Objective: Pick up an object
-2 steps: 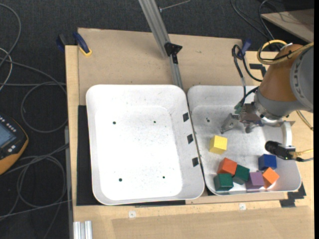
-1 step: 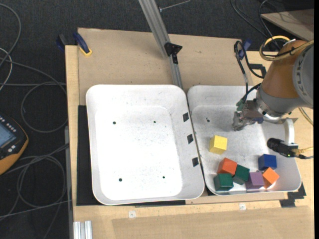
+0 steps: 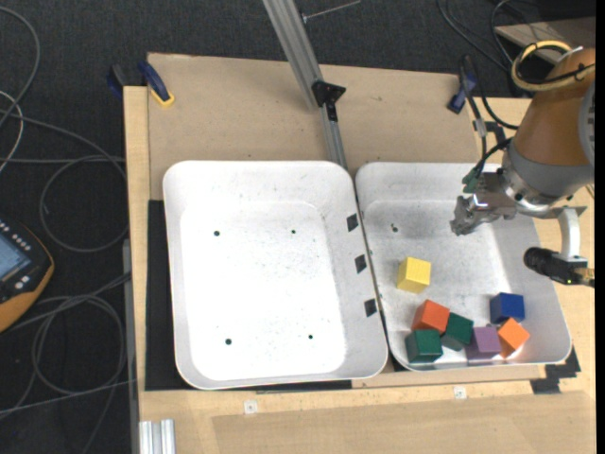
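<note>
The right bin (image 3: 383, 185) holds several small blocks. A yellow block (image 3: 413, 274) lies alone near its middle. Along the front edge sit an orange-red block (image 3: 432, 316), two green blocks (image 3: 424, 346) (image 3: 458, 330), a purple block (image 3: 485, 341), an orange block (image 3: 513, 335) and a blue block (image 3: 507, 306). My gripper (image 3: 463, 219) hangs over the back right part of this bin, up and to the right of the yellow block, with nothing seen between its tips.
The left bin (image 3: 255, 272) lies beside the right one. A slanted metal pole (image 3: 298, 45) rises from the bench behind the bins. Clamps sit at the bench's back corners, and cables lie on the floor to the left.
</note>
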Controlling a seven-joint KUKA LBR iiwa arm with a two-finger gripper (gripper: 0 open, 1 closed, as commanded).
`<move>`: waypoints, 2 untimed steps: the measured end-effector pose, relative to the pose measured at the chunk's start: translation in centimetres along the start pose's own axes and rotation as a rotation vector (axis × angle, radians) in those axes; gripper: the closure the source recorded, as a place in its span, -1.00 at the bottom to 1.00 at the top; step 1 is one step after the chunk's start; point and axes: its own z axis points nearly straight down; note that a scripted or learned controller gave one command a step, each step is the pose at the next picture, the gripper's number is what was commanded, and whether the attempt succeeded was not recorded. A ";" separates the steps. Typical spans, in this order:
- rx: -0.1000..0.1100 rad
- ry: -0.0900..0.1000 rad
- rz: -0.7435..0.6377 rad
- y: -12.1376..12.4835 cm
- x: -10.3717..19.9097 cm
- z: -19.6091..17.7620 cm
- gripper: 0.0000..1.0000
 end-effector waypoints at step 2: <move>-0.001 -0.001 -0.001 -0.3 0.5 -10.4 1.00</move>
